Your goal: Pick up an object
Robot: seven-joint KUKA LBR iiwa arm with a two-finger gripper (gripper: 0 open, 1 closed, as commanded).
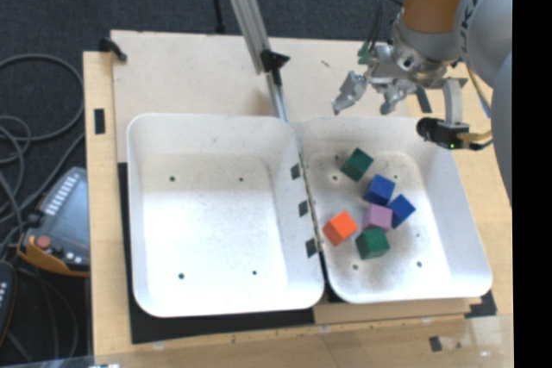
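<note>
Several small blocks lie in the right bin [448, 211]: a dark green cube [356, 164] at the back, a blue cube [381, 189], another blue one [402, 208], a lilac cube [379, 216], an orange cube [341, 227] and a green cube [373, 243] at the front. My gripper [369, 98] hangs above the bin's back rim, well above the blocks, with its two fingers spread apart and nothing between them.
The left bin [216, 211] lies beside the right one. A slanted aluminium post [246, 9] rises behind the bins' shared edge. Cables and a teach pendant [60, 220] lie on the floor at the left.
</note>
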